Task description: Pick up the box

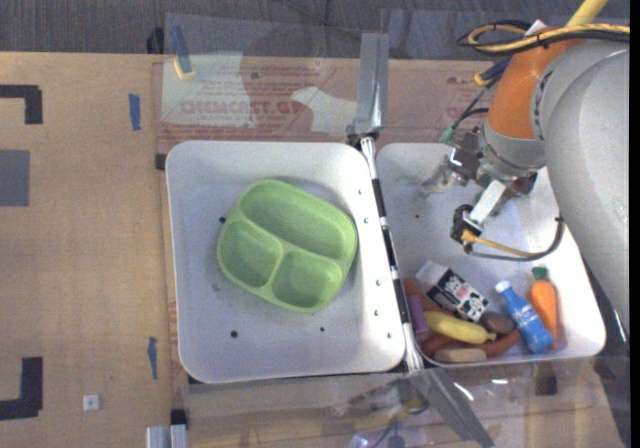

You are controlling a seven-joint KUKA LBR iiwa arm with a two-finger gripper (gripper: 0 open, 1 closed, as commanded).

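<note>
The box [456, 292] is small, black and white, and lies flat near the front of the right bin [400, 171], among other small items. My gripper [446, 173] hangs over the back part of that bin, well behind the box and apart from it. Nothing shows in its grasp. The grey arm with its orange band [515, 101] comes in from the right above the bin's back corner.
Around the box lie a yellow banana [461, 329], a blue bottle [523, 317], a carrot [544, 302], reddish sausage-like pieces [432, 342] and a purple item [415, 313]. A green divided plate [288, 244] sits in the left bin [195, 316]. A metal divider [372, 96] stands behind the bins.
</note>
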